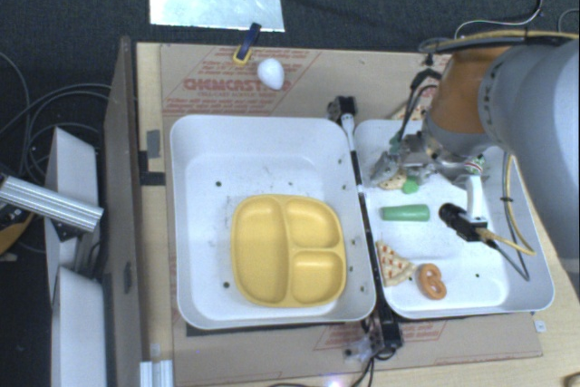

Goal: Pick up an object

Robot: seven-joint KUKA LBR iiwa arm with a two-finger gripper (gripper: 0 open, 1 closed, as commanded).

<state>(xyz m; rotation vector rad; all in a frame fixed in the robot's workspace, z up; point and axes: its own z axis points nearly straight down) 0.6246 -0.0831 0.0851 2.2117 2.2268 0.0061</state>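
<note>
Yellow plate [288, 249], three wells, lies flat in the left bin [195, 195], toward its near side, with bare white floor round it. Past the divider [355, 186], the right bin [507, 285] holds all the small pieces. The gripper [399, 169] hangs low over its far left corner, and whether it is spread or pinched I cannot tell, since the arm [526, 95] hides it from above; nothing can be seen held. Just under it lie a tan scrap [391, 183] and a green bit [410, 187], touching or nearly so. Nearer the camera a green stick [404, 213] lies on its side, clear of the rest, then a pizza slice [392, 263] by the divider and a pretzel [432, 280] just right of it. The pick looks not yet made. The scrap and the bit are closest, but they are flat, crowded and near the bin's edge, so a grasp there would likely need a wide spread, a straight drop to the floor and a slow close. The stick looks the easier target: come across its short width, centred along its length, so it cannot roll out
</note>
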